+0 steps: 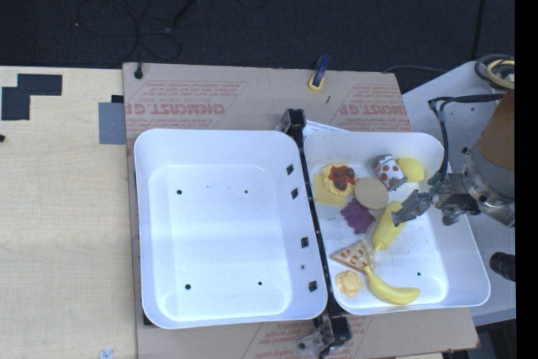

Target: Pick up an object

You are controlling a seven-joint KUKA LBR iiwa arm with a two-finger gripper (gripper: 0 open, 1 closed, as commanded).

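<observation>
The gripper [414,207] hangs low over the right bin [458,265], fingers parted and holding nothing. Just beside them lies a yellow squeeze bottle [387,229], with a banana [389,289] nearer the front rim.

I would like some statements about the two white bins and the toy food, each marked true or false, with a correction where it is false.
1. All the toy food lies in the right bin. True.
2. The banana lies near the right bin's front edge. True.
3. The pincer hangs over the left bin. False: it is over the right bin, beside the yellow bottle.
4. The pizza slice lies just behind the banana. True.
5. The purple piece lies in the left bin. False: it lies in the right bin, beside the yellow bottle.
6. The blue and yellow clamp sits on the bench's front edge. False: it sits at the far edge.
</observation>
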